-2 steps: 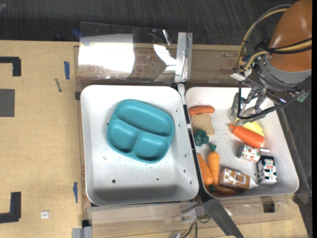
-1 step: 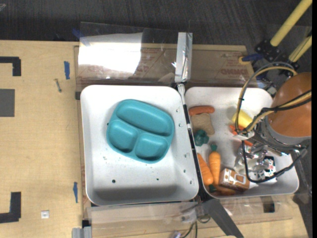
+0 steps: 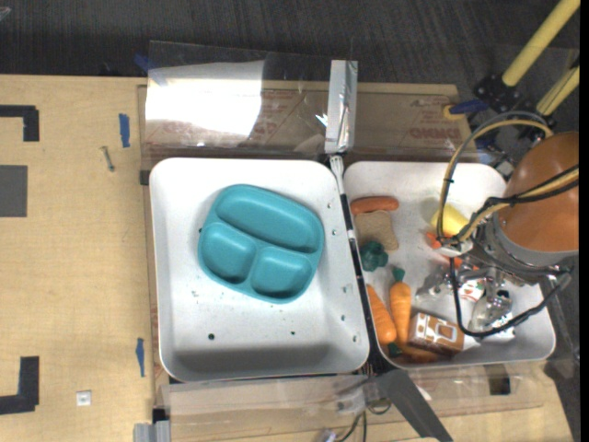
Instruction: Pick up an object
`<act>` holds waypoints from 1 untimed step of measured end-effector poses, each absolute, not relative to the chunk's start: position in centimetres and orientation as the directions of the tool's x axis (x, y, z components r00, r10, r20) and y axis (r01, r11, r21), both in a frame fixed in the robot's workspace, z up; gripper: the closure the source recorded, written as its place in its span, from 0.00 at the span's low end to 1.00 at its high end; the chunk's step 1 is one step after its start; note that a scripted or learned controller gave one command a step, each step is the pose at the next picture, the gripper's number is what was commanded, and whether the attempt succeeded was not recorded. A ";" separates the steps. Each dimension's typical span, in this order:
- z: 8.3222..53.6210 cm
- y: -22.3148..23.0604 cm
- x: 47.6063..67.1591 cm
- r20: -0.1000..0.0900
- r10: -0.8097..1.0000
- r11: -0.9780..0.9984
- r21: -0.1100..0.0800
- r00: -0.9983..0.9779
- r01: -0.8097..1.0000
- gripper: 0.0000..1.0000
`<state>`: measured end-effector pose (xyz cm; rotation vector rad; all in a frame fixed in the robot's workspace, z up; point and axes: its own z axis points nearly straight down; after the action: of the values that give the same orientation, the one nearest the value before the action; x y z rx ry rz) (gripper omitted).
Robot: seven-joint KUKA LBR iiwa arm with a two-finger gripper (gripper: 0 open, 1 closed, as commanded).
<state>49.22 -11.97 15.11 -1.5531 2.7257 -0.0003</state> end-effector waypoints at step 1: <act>10.9 -10.7 52.7 -0.010 -0.877 0.481 -0.024 -0.481 -0.877 0.00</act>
<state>52.71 -10.67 10.91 -1.5900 2.6853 -0.0241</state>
